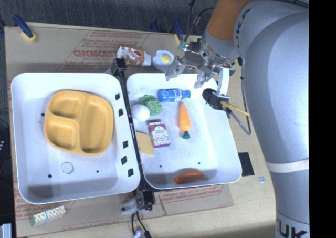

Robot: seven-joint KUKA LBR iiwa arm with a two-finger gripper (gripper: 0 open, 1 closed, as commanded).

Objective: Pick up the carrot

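The orange carrot [184, 117] with a green stem end lies lengthwise in the right bin [226, 150], near its middle right. My gripper [185, 79] hangs over the bin's far edge, up and slightly right of the carrot, with the blue bottle [173, 95] between them. Its two fingers are spread open and nothing sits between them. The carrot rests on the bin floor, apart from the gripper.
In the right bin also lie a green vegetable [152, 106], a white ball [140, 112], a red carton [159, 133], a yellow slice [146, 144] and a sausage [188, 176]. The left bin [26, 179] holds a yellow divided plate [79, 121]. A small carton [131, 55] and a fried egg [164, 58] sit behind the bins.
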